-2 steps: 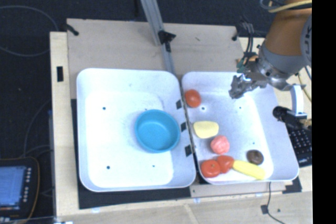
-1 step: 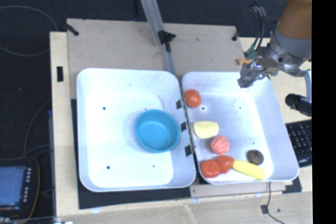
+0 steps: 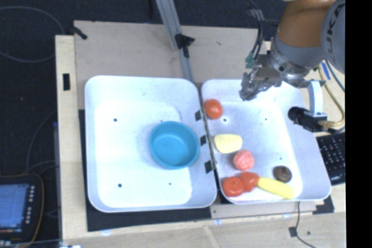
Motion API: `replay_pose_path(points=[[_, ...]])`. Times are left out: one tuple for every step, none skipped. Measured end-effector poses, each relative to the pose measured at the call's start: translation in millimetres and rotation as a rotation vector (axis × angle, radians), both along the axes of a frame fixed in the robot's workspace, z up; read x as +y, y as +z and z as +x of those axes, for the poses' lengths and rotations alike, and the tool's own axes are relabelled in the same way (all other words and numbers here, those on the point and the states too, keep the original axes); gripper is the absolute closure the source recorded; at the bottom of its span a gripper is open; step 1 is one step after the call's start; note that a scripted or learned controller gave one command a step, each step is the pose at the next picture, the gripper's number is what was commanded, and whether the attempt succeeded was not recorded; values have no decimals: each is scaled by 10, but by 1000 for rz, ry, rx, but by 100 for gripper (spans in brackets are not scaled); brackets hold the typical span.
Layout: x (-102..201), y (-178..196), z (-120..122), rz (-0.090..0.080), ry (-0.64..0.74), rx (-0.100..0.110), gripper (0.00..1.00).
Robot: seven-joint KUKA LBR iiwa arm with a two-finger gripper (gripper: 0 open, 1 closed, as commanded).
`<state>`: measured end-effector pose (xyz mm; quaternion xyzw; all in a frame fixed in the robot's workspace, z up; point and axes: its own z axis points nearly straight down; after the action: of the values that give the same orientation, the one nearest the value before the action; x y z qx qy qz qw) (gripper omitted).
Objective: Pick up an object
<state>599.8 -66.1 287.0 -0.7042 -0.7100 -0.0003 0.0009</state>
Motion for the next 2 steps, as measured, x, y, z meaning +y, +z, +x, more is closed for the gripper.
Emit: replay_pose_path(points=[[423, -128, -132, -1, -1, 2, 100], [1002, -128, -171, 1, 1, 6, 100]])
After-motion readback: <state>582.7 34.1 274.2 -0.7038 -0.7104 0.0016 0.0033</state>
